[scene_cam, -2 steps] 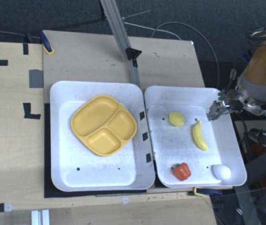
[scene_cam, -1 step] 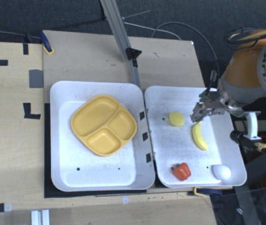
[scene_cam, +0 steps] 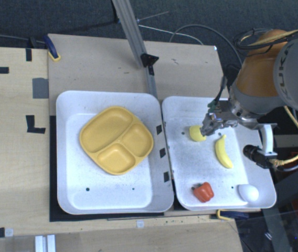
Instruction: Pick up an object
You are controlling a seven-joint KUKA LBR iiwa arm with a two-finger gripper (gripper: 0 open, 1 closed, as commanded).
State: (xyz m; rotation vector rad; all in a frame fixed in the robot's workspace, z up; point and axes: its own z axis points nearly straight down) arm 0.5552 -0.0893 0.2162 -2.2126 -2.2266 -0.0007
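Arm [scene_cam: 267,77] reaching in over the right bin [scene_cam: 183,193], hand [scene_cam: 210,126] angled down at a lemon [scene_cam: 196,134], touching it, finger spread unclear, banana [scene_cam: 223,152] just beside, pepper [scene_cam: 203,191] nearer the front.

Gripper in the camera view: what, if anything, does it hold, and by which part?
Cannot be told: the gripper sits right beside the small yellow fruit, grasp unclear.

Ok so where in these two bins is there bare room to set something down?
Left bin: bare floor along its near edge, below the yellow divided plate. Right bin: an open patch mid-floor, between the banana and the bin's left wall, above the red pepper. Crowded around the gripper, by the lemon.
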